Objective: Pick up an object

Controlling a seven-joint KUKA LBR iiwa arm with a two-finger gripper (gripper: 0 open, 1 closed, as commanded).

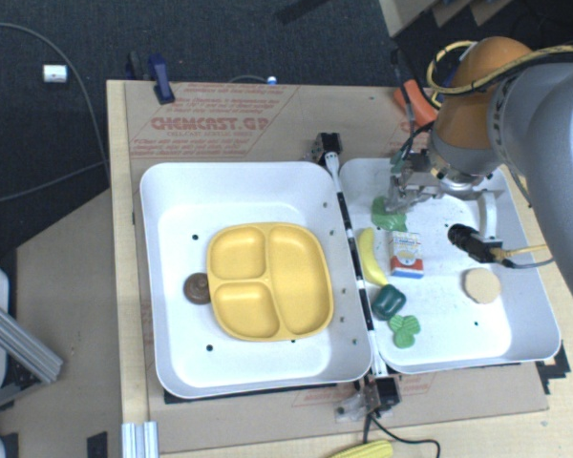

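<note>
Jaws: down in the far left part of the right bin point(516, 346), directly above a pale green item point(390, 219). From this slanted view I cannot tell how far my jaws are open, or whether they have hold of anything. The pale green item appears to lie on the bin floor, at or just under my tips; contact cannot be confirmed.

Right bin, moving outward: a small white carton with red and blue print point(406, 254) sits just beside the pale green item, on the near side. A yellow banana point(370, 258) lies along the left wall, touching or nearly touching the carton. Nearer the front lie a dark green piece point(389, 301) and a small light green piece point(404, 328), close together. A tan round disc point(480, 285) lies well apart, toward the right.

Left bin point(162, 256): a yellow divided plate point(267, 280) lies flat in the middle. A brown round object point(198, 288) touches its left edge.

Bench point(220, 122): brown board with red print, carrying both bins; a blue clip point(159, 79) sits at its far left corner.
</note>
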